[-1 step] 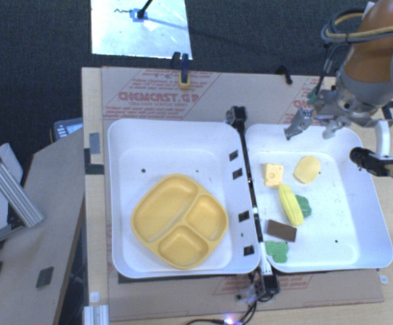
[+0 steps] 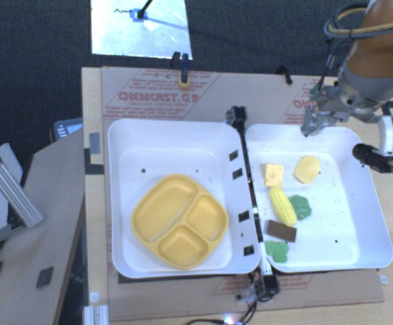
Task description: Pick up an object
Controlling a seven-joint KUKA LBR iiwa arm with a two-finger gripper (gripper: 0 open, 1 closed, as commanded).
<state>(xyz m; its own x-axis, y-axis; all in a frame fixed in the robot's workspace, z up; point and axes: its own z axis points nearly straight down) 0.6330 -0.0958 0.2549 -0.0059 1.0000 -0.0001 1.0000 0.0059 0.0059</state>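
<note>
The gripper [image 2: 314, 124] hangs over the right bin's [image 2: 373, 242] far rim; its finger state cannot be told. Corn [image 2: 282, 205], cheese [image 2: 274, 175] and broccoli [image 2: 299, 206] crowd together, so a descent risks nudging neighbours.

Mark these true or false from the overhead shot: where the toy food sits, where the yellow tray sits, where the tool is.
1. The yellow divided tray lies in the left bin. True.
2. The corn cob lies in the left bin. False: it lies in the right bin.
3. The tool grips the cheese wedge. False: it hangs at the right bin's far edge, apart from the cheese.
4. The brown block lies nearer the camera than the corn. True.
</note>
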